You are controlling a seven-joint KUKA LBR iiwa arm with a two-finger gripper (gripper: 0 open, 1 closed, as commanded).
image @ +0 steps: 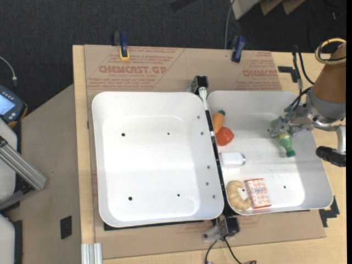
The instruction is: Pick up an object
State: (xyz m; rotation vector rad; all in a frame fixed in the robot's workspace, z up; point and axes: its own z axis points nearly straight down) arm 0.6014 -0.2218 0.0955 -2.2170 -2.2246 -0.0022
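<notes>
Gripper [284,130] poised above a green object [286,146] in the right bin [308,202], apparently targeting it; grasp state indiscernible.

smooth white plastic bins [148,202]; matt cardboard bench [82,147]

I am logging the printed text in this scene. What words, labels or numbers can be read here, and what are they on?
"CHEMCAST GP": red print on the brown protective paper of the bench board, behind the left bin.
The same red print repeats behind the right bin, cut off and too faint to read in full.
Red and white packet in the right bin: print too small to read.
Screen of the device at the left edge: blurred, unreadable.
</notes>
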